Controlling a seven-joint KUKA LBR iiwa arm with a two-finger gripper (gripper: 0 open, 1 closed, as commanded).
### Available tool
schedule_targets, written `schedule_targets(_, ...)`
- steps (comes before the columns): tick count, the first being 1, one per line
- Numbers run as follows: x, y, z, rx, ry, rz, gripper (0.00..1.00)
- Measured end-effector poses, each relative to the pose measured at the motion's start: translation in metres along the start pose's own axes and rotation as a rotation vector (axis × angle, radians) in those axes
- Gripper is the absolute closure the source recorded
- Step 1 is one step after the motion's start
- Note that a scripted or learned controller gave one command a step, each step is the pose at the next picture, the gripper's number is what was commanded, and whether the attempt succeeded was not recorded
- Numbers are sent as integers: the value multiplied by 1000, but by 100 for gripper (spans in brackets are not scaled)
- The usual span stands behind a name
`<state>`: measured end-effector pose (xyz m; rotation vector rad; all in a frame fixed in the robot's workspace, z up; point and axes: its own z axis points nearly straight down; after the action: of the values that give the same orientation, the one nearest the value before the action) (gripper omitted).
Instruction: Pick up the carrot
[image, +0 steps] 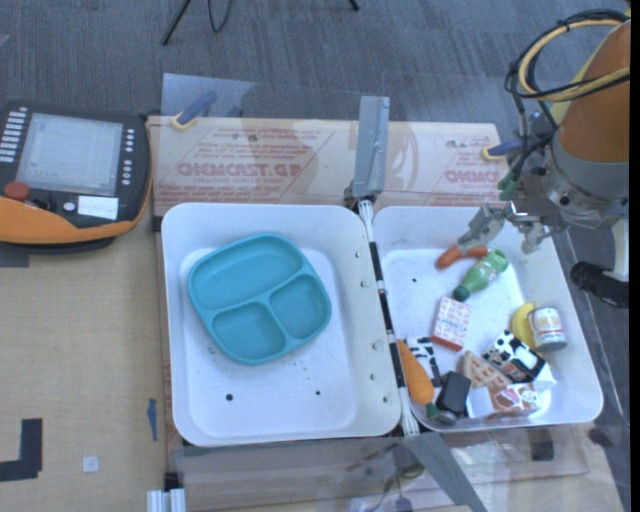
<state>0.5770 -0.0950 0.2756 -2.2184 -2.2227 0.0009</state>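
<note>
Jaws (507, 222) spread apart hover at the right bin's (585, 345) far edge; the carrot (459, 255) lies just left, its length running left-right.

Even, fairly bright overhead light; the white bins (265, 420) look slightly washed out. Shadows are soft and short. Focus is mildly soft throughout, and plastic film at the table's (80, 340) near edge glares.

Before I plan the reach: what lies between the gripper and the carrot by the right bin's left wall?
In the camera view, a green bottle and a red-and-white checked box lie between the gripper and the carrot.
</note>
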Motion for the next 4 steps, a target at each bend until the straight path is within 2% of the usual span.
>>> schedule_targets(1,26,-8,-147,-2,-1,156,0)
schedule_targets(2,21,-26,11,0,0,282,0)
schedule_targets(3,33,-95,92,1,0,226,0)
schedule_targets(4,20,-4,91,-1,-1,276,0)
